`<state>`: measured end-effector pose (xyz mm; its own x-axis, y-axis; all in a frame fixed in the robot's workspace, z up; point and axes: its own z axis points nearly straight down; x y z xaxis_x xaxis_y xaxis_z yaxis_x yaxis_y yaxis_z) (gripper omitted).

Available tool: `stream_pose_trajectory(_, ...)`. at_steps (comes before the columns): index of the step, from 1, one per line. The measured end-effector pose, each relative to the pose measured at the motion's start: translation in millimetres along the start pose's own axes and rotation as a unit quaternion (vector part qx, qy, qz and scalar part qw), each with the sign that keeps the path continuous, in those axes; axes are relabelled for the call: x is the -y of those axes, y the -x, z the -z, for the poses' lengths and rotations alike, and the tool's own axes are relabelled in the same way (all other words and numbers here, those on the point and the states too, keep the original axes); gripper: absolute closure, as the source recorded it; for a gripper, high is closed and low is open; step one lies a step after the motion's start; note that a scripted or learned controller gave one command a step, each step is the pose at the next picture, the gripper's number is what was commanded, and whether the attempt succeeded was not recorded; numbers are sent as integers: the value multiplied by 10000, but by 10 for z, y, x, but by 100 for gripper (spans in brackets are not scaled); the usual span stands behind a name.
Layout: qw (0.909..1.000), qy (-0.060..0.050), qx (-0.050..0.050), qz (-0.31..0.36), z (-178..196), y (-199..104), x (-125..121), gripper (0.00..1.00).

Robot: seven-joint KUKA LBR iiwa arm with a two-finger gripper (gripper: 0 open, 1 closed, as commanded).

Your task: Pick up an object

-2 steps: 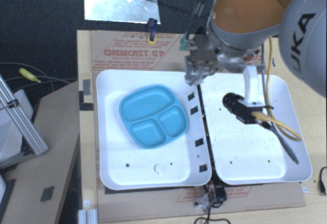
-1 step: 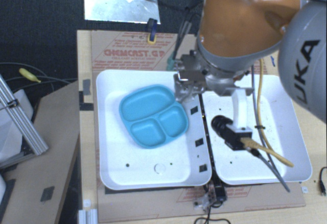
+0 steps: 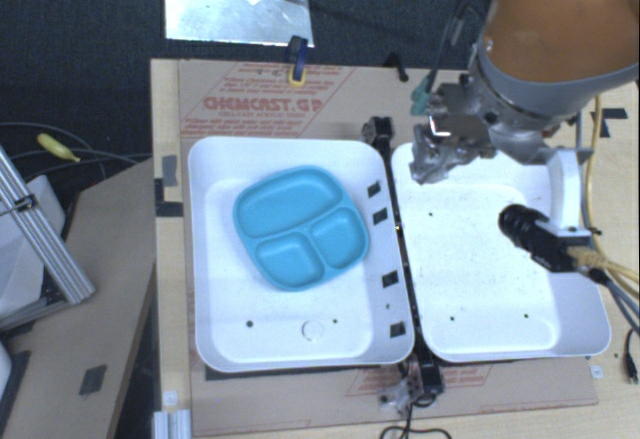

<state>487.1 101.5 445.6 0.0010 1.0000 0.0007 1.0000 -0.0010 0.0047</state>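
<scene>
1. Here, the one loose thing seen in the bins is a blue divided plate, which lies flat in the left bin, a little above that bin's middle.
2. The gripper is seen over the upper left corner of the right bin, just across the shared wall between the bins from the plate's upper right rim.
3. From the gripper, the plate is therefore found to the view's left and somewhat toward the camera; the divider has to be crossed before it can be reached.
4. The plate's long axis is set on a slant, running from upper left to lower right, with its two small compartments toward the lower right.
5. The arm is held steeply over the right bin, its wrist pointed down toward the bin floor.
6. Nothing is seen between the fingers; how far they are parted cannot be told from this angle.
</scene>
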Motion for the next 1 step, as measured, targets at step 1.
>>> stream_pose_trajectory(1,10000,-13,0,23,-81,-105,-56,100)
